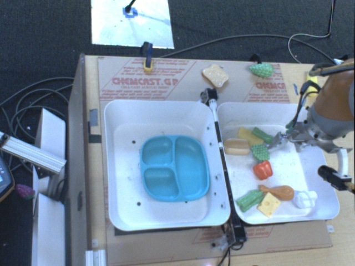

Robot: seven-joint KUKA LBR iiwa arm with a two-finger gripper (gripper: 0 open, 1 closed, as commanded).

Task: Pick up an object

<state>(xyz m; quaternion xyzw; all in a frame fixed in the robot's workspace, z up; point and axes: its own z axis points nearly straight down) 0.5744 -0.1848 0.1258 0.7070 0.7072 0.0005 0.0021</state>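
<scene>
Green toy vegetable (262,152), crowded at the end effector's (279,141) seven o'clock, may slip away; finger spread unreadable.

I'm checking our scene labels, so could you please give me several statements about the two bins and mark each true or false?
1. The blue divided plate lies in the left bin. True.
2. The red pepper lies in the left bin. False: it lies in the right bin.
3. A bread slice lies on the board beyond the bins. True.
4. The cheese wedge sits on the blue plate. False: it is in the right bin, near the drumstick.
5. The arm comes in over the left bin. False: it is over the right bin.
</scene>
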